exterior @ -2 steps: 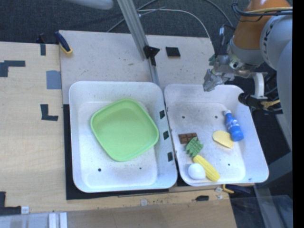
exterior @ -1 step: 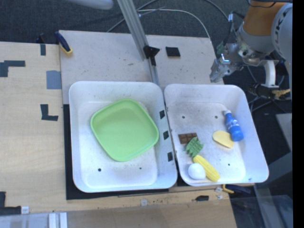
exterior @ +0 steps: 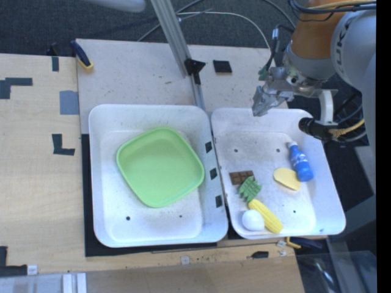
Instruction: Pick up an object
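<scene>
Gripper [exterior: 264, 105] above far rim of right bin [exterior: 327, 215], jaw state impossible to tell, blue bottle [exterior: 300, 162], corn cob [exterior: 265, 215], green plate [exterior: 160, 166] in left bin [exterior: 104, 224]

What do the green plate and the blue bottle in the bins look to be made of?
Green plate: likely moulded plastic, with a uniform light green colour, a smooth surface and a soft sheen along the raised rim. Blue bottle: probably plastic too, glossy blue with a white cap; too small to be sure.
</scene>
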You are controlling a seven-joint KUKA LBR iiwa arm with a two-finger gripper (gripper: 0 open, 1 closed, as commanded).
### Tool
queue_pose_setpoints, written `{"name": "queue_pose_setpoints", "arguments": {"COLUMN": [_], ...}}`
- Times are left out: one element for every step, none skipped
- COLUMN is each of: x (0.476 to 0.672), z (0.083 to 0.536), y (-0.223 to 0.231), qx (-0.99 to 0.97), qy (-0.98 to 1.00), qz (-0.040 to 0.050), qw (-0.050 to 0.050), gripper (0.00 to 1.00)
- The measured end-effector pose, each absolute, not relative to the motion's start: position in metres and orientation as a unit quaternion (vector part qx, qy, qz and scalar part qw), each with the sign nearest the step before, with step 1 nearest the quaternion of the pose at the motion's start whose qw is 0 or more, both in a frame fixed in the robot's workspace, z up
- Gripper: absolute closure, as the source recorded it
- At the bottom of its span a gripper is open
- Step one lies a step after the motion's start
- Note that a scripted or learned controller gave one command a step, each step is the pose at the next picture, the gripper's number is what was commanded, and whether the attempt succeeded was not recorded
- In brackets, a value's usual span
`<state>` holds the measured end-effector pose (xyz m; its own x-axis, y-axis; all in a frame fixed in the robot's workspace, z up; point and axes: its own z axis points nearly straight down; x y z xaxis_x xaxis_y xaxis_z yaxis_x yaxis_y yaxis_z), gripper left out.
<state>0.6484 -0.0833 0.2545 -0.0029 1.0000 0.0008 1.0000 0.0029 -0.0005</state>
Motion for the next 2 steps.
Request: {"name": "queue_pose_setpoints", "arguments": {"x": [0.638,0.631], "z": [0.26,0.251], "y": [-0.034,0.023], "qx": [-0.706,-0.706], "qy": [-0.709,-0.709], "qz": [-0.0005,0.0], "qw": [0.0,0.001], "gripper": [1.0,1.0]}}
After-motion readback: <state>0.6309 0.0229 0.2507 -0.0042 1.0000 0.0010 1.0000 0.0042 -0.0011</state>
